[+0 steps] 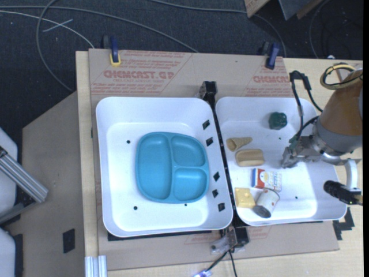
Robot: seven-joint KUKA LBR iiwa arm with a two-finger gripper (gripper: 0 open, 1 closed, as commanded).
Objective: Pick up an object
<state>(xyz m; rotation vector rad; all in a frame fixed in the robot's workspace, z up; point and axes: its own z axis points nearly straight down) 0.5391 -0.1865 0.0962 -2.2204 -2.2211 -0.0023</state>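
Low in the right bin (pixel 323 209) sits my gripper (pixel 290 156), and I cannot tell how it is set. Nothing shows in its grasp. Just to its left lies a tan block (pixel 249 157), with a tan wedge (pixel 238 143) above it; the red-and-white carton (pixel 267 179) lies below-left, the green lump (pixel 278 120) above. A blue tray (pixel 171 167) rests in the left bin (pixel 115 154).

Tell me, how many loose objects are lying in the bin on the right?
6: a dark green lump at the back, a tan wedge and tan block mid-left, a red-white-blue carton, a yellow piece and a small cup in front. The arm may hide more.
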